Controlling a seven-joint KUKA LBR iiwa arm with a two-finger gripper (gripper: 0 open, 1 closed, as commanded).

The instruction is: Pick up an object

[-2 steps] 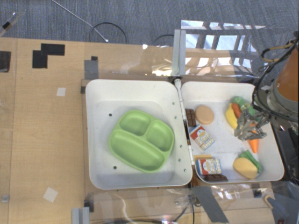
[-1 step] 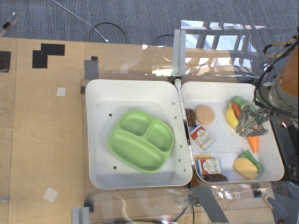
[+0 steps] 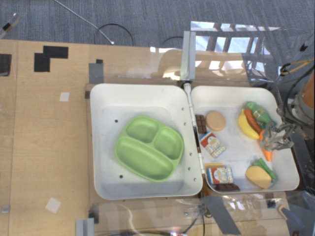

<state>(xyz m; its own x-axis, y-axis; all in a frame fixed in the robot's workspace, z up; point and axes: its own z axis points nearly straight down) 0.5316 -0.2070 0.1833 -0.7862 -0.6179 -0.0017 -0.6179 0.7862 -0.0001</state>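
Observation:
My gripper (image 3: 269, 138) hangs low over the right side of the right bin (image 3: 231, 100), reaching in from the right edge. It sits just right of a yellow banana (image 3: 247, 127) and a red-orange carrot-like piece (image 3: 252, 119) with a green item (image 3: 261, 113) behind them. A small orange piece (image 3: 267, 155) pokes out directly below the gripper; whether it is gripped is unclear. A yellow and green toy food (image 3: 260, 175) lies at the bin's front right.
The right bin also holds a round tan cookie (image 3: 215, 121), a chocolate bar (image 3: 200, 124), two printed snack packets (image 3: 212, 145) (image 3: 221, 173) and a dark bar (image 3: 227, 186). A green divided plate (image 3: 149, 148) lies in the left bin (image 3: 108, 107).

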